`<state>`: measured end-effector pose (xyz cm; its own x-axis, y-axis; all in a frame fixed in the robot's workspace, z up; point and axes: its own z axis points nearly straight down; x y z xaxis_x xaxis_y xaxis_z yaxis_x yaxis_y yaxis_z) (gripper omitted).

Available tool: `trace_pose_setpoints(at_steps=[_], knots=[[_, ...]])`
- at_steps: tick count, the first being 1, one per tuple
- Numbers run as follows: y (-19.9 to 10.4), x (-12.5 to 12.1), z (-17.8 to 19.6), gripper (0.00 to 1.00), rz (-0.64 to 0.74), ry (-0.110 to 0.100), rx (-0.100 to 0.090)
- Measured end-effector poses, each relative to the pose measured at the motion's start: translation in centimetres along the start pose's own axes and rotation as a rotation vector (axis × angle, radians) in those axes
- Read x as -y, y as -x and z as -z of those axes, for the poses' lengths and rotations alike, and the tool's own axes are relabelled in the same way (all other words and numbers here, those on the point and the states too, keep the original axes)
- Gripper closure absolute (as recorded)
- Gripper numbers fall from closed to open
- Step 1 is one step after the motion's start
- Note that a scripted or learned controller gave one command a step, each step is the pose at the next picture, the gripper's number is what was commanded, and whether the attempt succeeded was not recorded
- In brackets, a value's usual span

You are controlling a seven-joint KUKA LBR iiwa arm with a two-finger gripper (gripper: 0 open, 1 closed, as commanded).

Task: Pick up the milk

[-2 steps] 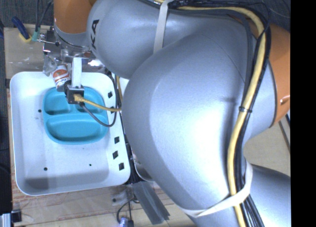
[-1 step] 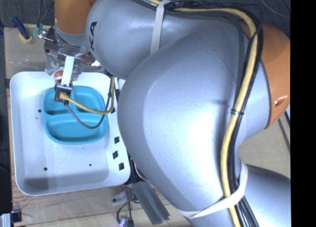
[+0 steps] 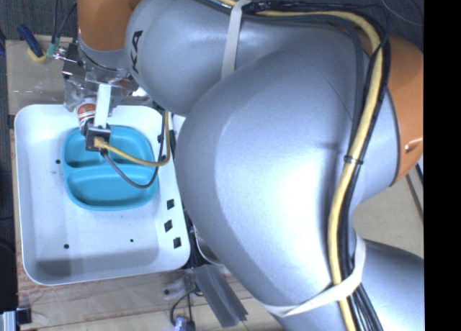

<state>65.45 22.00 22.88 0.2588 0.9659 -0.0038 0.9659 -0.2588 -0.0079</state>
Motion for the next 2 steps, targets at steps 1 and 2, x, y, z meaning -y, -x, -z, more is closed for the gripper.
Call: trace_pose_setpoints(at_steps=[1, 2], knots=[[0.0, 0.0, -0.2, 1.0, 0.191, -0.001, 0.001], [0.0, -0.1, 0.8, 1.0, 0.186, 0.006, -0.002]])
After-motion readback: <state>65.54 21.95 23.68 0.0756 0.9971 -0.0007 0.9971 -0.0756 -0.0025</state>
